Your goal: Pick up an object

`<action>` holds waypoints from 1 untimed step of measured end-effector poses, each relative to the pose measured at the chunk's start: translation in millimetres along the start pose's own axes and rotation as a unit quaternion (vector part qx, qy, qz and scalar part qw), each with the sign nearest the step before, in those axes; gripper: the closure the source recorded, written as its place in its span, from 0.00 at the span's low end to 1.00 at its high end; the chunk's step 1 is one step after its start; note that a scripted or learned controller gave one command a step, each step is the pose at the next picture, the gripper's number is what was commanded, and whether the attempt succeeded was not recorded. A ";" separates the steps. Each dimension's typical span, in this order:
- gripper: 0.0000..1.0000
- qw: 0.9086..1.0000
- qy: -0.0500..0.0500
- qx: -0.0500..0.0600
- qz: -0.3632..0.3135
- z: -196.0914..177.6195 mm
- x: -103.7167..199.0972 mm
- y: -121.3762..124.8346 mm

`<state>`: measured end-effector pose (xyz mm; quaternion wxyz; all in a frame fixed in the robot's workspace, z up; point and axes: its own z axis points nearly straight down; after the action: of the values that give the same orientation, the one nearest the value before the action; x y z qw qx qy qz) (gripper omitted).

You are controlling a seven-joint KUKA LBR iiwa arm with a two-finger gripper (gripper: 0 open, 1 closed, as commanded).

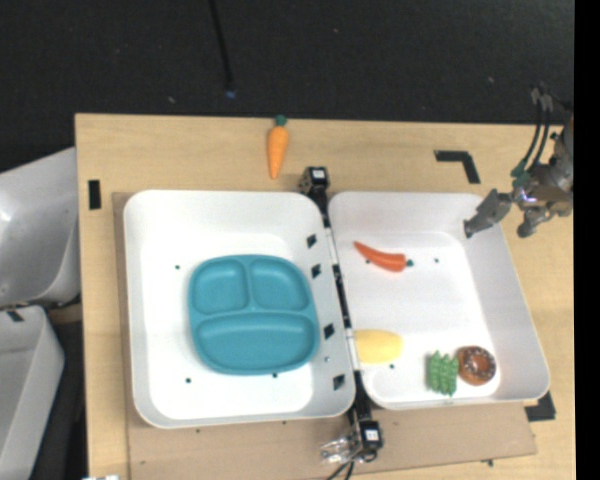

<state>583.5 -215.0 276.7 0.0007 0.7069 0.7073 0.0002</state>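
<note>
The gripper (506, 218) hangs at the far right edge of the right bin (500, 268), its two fingers spread apart with nothing between them; one fingertip (477, 225) reaches over the bin's rim, the other sits just outside it. It touches no object.

As far as can be judged, the pick has not begun: every candidate lies untouched. Nearest, to the gripper's left and a little below it in the view, is a red chilli pepper (382, 257) on the bin floor. Further below, toward the bin's near corner, a brown doughnut (475, 365) and a green leafy piece (441, 373) lie just beside each other, with a yellow lemon-like piece (377, 346) against the left wall. Well off to the left, a teal divided plate (251, 313) sits in the left bin (150, 268), and a carrot (277, 148) lies on the bench (400, 153) beyond both bins.

Still to do: choosing a target, descending, closing, lifting.
</note>
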 end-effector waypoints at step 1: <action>0.00 1.000 0.000 0.003 0.000 60.0 5.0 -5.2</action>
<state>578.4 -210.1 216.7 -0.0012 0.7069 0.7073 -0.0016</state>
